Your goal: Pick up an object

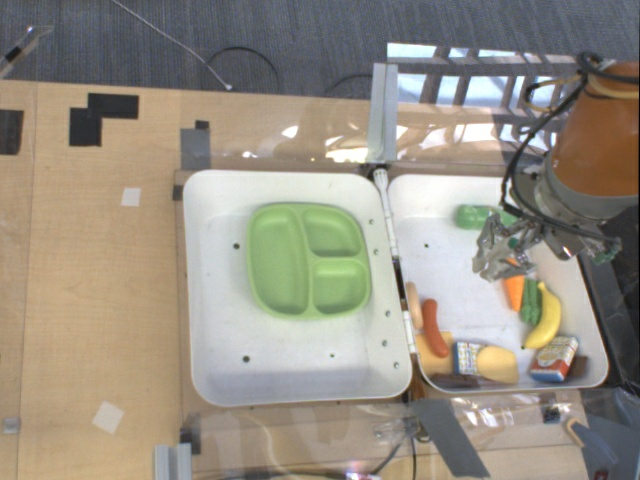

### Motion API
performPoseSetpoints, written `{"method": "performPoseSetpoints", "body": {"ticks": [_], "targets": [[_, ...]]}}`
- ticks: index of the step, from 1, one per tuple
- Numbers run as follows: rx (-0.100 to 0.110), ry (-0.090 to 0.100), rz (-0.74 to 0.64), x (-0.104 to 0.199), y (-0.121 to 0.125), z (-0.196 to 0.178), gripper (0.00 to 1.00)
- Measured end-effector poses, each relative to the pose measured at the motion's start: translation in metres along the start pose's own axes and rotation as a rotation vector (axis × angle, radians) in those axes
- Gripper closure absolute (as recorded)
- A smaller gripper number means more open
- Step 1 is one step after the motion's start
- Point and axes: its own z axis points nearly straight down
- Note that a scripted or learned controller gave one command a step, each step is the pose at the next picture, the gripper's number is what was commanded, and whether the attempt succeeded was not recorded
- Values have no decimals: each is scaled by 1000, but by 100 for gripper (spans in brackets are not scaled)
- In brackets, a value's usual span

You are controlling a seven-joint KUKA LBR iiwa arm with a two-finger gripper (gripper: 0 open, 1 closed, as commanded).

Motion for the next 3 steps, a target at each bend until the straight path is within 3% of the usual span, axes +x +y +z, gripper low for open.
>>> {"method": "performPoseSetpoints", "body": {"ticks": [1, 2, 3], "targets": [[-5, 8, 5, 3, -1, 5, 0], [-4, 10, 164, 31, -46, 137, 0], [-3, 6, -7, -5, -96, 145, 0]]}}
